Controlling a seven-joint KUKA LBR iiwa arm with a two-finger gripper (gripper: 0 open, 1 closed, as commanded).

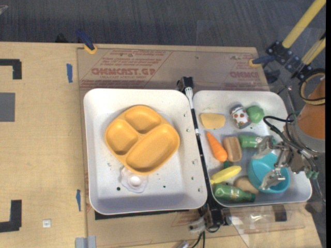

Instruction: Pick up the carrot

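One carrot (216, 146) lies lengthwise, tip up-left, well left of the hand (275, 172), whose grip I cannot tell.

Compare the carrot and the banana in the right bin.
The carrot is orange and tapered; the banana is yellow and slightly curved. The carrot lies nearer the bin's middle, running diagonally toward the divider; the banana lies lower, closer to level, beside a green bottle. Both are elongated toy foods in the right bin.
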